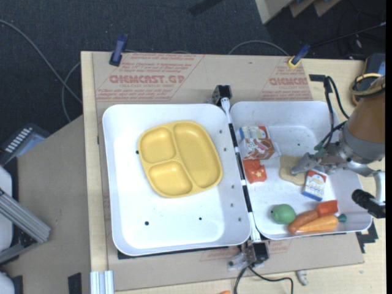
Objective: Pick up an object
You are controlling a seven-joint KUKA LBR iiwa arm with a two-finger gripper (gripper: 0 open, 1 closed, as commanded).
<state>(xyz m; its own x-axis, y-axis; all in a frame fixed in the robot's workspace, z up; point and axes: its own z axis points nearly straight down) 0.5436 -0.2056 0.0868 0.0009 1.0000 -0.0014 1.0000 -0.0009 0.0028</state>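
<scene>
two gripper fingers [304,164] rest spread on a tan object [288,170]; nothing held

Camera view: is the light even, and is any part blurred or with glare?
Camera view: light is soft and even; the bins look bright white with little detail; the yellow tray casts only a faint shadow; the gripper is slightly blurred; the packets' print is too small to read.

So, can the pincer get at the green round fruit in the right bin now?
Probably yes: the green round fruit lies uncovered, the orange carrot only beside it, and the pincer hovers nearby.
</scene>
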